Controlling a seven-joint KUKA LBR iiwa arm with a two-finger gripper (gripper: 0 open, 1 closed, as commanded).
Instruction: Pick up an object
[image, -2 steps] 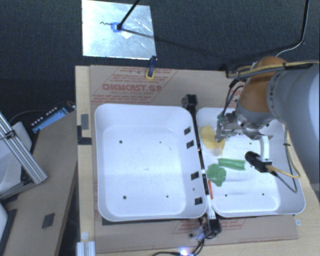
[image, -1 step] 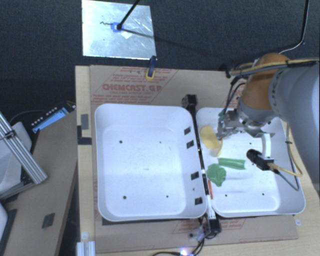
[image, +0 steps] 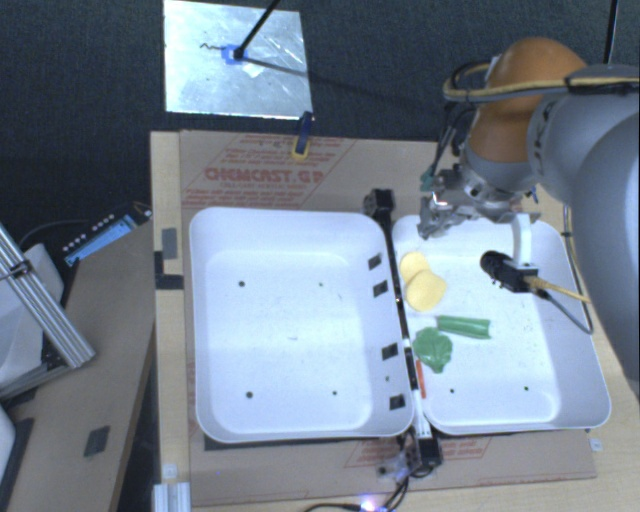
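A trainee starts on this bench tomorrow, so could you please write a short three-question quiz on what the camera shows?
1. Which bin holds the two yellow pieces? A) left bin B) right bin
2. True or false: the gripper is near the right bin's far rim.
3. Fill in: the long bean-like piece and the leafy piece beside it are both coloured ____.

Key: 1 B; 2 true; 3 green.
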